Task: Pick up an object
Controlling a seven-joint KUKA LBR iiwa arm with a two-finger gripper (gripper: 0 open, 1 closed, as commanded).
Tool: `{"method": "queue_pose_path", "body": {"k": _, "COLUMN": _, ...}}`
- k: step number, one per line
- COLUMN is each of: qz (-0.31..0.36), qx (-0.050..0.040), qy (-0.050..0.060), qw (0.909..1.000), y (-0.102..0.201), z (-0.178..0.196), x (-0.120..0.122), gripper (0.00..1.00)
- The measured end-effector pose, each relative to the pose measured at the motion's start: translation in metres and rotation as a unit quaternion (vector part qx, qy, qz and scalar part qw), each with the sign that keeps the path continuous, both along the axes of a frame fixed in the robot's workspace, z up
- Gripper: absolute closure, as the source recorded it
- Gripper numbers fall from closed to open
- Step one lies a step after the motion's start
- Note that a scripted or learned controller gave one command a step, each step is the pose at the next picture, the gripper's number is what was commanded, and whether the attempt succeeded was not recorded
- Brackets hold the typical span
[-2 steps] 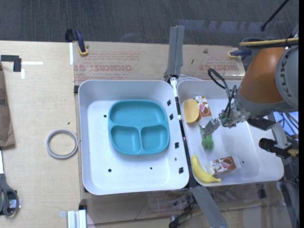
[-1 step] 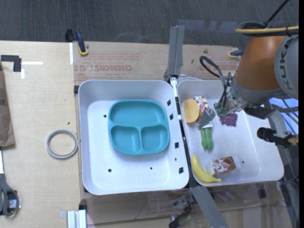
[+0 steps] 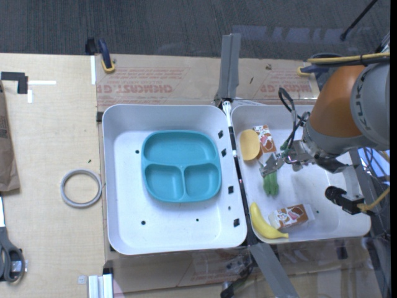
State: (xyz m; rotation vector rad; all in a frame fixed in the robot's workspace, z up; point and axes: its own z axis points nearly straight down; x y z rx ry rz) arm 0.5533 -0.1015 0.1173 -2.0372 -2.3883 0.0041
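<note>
The arm (image 3: 347,104) comes in from the right over the right bin (image 3: 322,225), its grey and orange body cut off by the frame edge and hiding the far right part of that bin. The end effector (image 3: 271,165) sits low just above a green object (image 3: 270,184); whether its fingers are apart or together cannot be told. The green object lies mid-bin, its long axis running near to far, its far end hidden under the metal. Just beyond, a yellow round piece (image 3: 249,144) touches a small printed packet (image 3: 266,139). Near the front wall, a banana (image 3: 265,223) curves left to right beside a brown and white carton (image 3: 291,216). The left bin (image 3: 124,185) carries a blue divided tray (image 3: 182,166).
</note>
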Motion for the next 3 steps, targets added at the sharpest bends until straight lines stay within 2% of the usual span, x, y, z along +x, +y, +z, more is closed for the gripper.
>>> {"method": "queue_pose_path", "body": {"k": 1, "qz": 0.022, "qx": 0.0000, "qy": 0.000, "qw": 0.9998, "y": -0.002, "z": -0.026, "x": 0.007, "gripper": 0.00}}
{"method": "queue_pose_path", "body": {"k": 2, "qz": 0.021, "qx": -0.0002, "qy": 0.000, "qw": 0.9998, "y": -0.003, "z": -0.018, "x": 0.007, "gripper": 1.00}}
{"method": "queue_pose_path", "body": {"k": 3, "qz": -0.028, "qx": -0.0011, "qy": -0.002, "qw": 0.9996, "y": 0.039, "z": 0.074, "x": 0.087, "gripper": 1.00}}
